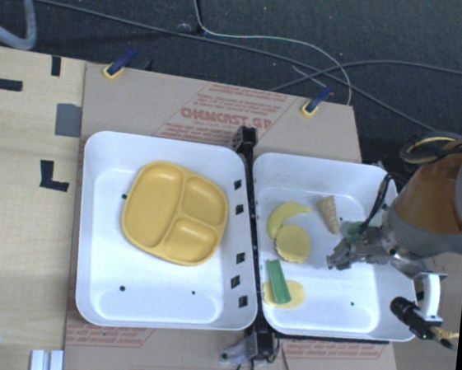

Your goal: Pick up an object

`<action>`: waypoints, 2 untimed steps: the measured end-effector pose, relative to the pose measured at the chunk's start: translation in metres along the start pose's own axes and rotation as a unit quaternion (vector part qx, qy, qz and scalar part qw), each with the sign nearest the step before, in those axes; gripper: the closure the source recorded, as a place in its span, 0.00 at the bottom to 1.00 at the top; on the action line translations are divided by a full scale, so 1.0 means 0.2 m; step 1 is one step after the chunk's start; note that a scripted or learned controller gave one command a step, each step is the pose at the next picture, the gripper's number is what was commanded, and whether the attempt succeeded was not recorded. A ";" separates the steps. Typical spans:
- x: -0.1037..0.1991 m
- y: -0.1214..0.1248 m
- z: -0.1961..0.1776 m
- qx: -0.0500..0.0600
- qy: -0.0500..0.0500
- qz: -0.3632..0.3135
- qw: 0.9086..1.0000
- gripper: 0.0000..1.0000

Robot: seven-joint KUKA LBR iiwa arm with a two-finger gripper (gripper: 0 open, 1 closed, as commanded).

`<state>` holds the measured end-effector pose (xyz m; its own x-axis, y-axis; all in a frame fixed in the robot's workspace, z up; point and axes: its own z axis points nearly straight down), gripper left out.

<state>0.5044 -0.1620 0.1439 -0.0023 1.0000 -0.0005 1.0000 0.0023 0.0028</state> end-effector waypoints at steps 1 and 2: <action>0.02 0.01 -0.31 -0.001 -0.001 0.000 1.000 1.00; 0.02 0.02 -0.56 -0.001 -0.001 0.000 1.000 1.00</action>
<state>0.5085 -0.1584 0.2554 -0.0016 1.0000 -0.0019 1.0000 0.0016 0.0047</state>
